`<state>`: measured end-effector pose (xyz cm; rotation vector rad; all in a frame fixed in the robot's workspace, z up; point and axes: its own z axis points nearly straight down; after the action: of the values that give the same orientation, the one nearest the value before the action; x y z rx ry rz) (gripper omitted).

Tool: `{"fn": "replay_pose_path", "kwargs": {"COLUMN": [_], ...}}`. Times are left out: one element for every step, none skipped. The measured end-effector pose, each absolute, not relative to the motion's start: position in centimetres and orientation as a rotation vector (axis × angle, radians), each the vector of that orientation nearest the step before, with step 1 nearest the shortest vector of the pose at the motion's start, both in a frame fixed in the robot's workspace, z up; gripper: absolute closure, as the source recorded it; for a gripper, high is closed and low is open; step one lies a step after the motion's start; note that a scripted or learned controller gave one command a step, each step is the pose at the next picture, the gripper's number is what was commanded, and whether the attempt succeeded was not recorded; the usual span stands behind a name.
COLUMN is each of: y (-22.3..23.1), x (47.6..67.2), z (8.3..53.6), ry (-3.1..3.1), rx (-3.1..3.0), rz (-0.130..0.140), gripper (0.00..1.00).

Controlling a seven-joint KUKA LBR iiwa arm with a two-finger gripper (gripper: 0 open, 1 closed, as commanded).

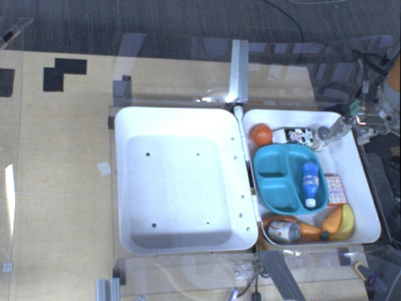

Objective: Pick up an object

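On the left side of the bench sits the left bin (178,180), white and shallow. Next to it, the right bin (369,215) is packed with things. Near its top left corner is an orange ball (261,133). Beside that lies a small black and white packet (297,135). A teal tray (280,179) with three parts fills the middle, and a little blue water bottle (310,182) lies in its right part, with its white cap toward the near edge. Low in the bin rests a tin can (281,231), with a carrot (309,231) just beside it and then a yellow banana (344,221).

At the top right, the gripper (326,135) comes in low over the bin's far edge. I cannot tell how wide the claw is, and nothing shows between it. The black and white packet is the closest thing, just to its left and a bit under it. It looks small and flat, lying longways from left to right, so a short move left and down would likely reach it.
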<state>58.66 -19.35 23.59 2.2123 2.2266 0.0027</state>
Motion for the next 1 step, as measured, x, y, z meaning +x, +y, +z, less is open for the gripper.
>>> {"fn": "replay_pose_path", "kwargs": {"y": [-19.59], "x": [57.96], "z": [9.54], "ry": [2.254], "rx": [2.179], "rz": [0.007], "gripper": [0.00]}}
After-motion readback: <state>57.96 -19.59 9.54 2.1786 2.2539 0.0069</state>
